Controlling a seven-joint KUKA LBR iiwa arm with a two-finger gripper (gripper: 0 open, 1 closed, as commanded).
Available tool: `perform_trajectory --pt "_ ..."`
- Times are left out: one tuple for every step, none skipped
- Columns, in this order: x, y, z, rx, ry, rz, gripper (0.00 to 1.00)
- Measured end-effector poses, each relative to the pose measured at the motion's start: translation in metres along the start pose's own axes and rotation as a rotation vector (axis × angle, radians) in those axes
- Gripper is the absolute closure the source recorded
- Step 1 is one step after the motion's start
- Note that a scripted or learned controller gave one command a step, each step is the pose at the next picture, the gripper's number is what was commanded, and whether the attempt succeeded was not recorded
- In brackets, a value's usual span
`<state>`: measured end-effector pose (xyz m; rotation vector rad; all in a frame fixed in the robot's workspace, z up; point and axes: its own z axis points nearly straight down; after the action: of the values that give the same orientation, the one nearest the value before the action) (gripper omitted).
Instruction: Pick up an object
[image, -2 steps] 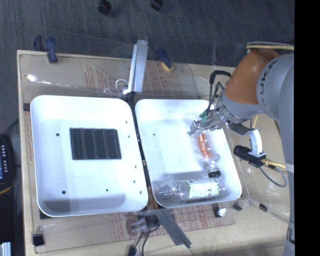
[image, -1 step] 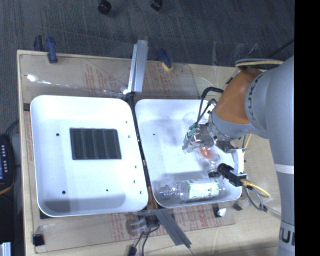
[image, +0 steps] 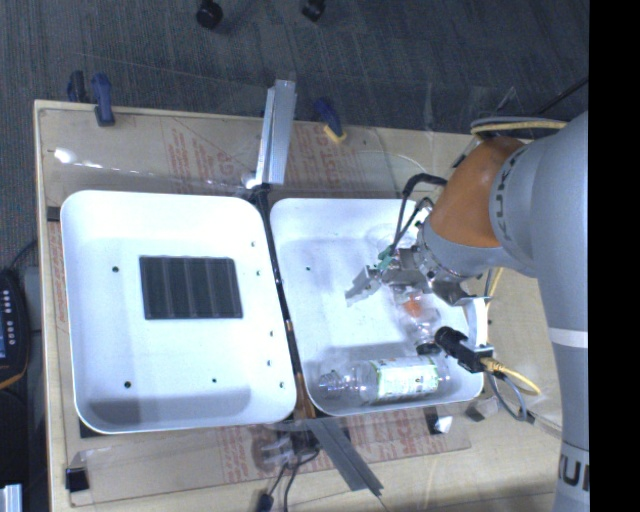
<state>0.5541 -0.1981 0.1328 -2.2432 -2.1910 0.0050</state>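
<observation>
- Grey arm (image: 540, 200) reaches into the right bin (image: 310, 240); gripper (image: 385, 275) state: cannot tell.
- Clear bottle (image: 385, 381) lies along the near wall.
- Dark panel (image: 190, 287) sits in the left bin (image: 100, 220).

Two white bins (image: 165, 215) sitting side by side, one dark grate (image: 190, 287) lying in the left, one clear plastic bottle (image: 385, 381) lying in the right, three blue clamps (image: 101, 98) gripping the desk's (image: 150, 140) far edge

Two shallow white plastic bins (image: 90, 300), the left bearing a dark ribbed rectangular panel (image: 190, 287); a clear plastic bottle with white label (image: 400, 381); grey arm (image: 545, 200) banded orange.
</observation>
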Motion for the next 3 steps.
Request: perform_trajectory --pt "-0.005 -0.013 -0.067 -0.006 -0.002 -0.141 0.0" --pt "0.007 -0.028 -0.093 -0.006 -0.003 -0.052 0.0" --pt "-0.005 -0.004 -0.069 -0.004 -0.002 0.178 0.0"
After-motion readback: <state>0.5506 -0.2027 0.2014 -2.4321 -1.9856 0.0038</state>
